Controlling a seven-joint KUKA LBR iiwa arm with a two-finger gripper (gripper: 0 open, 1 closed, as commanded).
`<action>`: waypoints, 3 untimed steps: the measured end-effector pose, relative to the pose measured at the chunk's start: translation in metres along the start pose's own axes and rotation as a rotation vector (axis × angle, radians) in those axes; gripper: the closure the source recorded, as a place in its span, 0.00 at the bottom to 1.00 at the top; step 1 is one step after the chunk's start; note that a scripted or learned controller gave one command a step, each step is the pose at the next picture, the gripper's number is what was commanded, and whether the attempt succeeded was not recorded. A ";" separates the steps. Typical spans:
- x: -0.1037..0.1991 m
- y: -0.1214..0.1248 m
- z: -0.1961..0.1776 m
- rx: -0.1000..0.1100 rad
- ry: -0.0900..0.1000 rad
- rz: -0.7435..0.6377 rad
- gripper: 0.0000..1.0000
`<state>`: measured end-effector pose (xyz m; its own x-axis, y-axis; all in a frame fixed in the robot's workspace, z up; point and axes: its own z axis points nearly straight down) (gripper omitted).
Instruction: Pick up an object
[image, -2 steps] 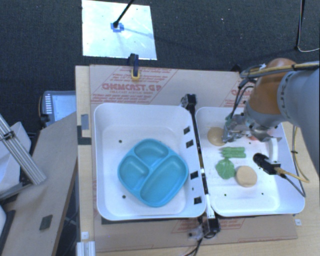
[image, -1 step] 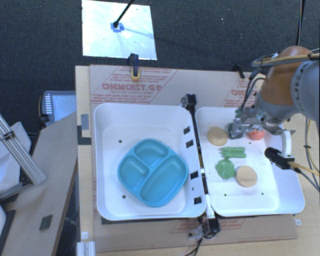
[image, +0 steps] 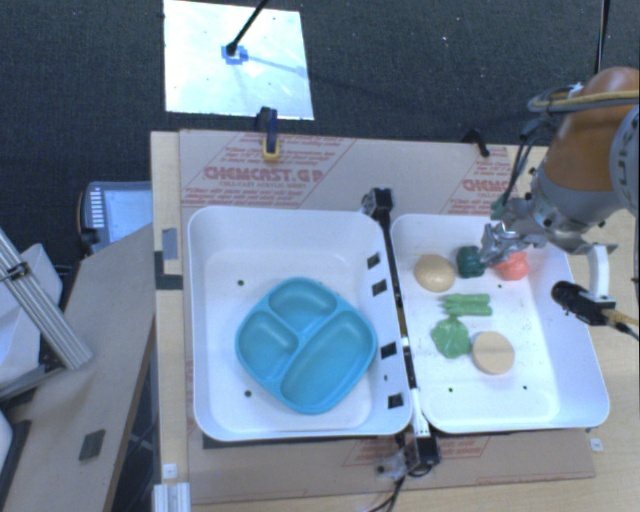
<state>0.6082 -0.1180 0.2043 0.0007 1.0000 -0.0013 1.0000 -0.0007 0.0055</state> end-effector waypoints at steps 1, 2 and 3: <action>0.000 0.001 -0.034 0.001 0.001 -0.004 1.00; 0.050 0.014 -0.041 0.003 0.002 -0.008 1.00; 0.104 0.016 -0.029 0.004 0.001 -0.007 1.00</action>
<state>0.6240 -0.0141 0.2337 -0.0065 1.0000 0.0000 1.0000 0.0065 0.0019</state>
